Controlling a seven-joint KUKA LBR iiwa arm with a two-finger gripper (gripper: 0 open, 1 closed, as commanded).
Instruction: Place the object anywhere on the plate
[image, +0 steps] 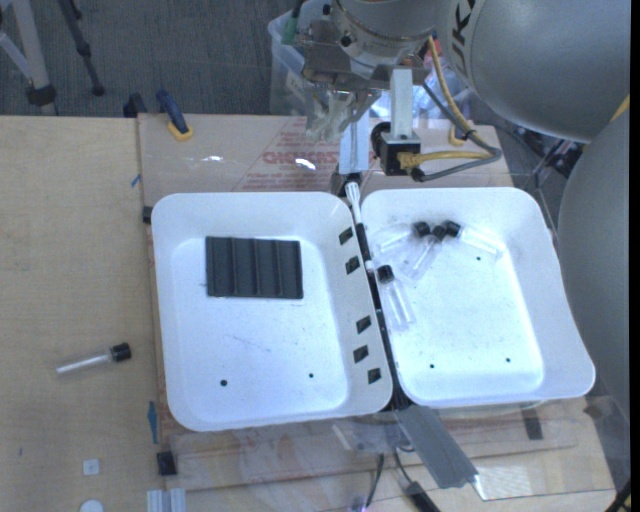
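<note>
Two white bins (470, 385) sit on my bench: a dark ribbed plate (254, 268) left, capped clear vials (425, 250) right; my gripper (335, 105) hovers behind, grip state unclear.

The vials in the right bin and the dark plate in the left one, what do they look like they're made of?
Vials: clear glass or plastic, which one is unclear; the white bin shows through them, and their caps are black. Plate: dark matte, likely plastic or rubber, ribbed in parallel strips, no shine.
</note>
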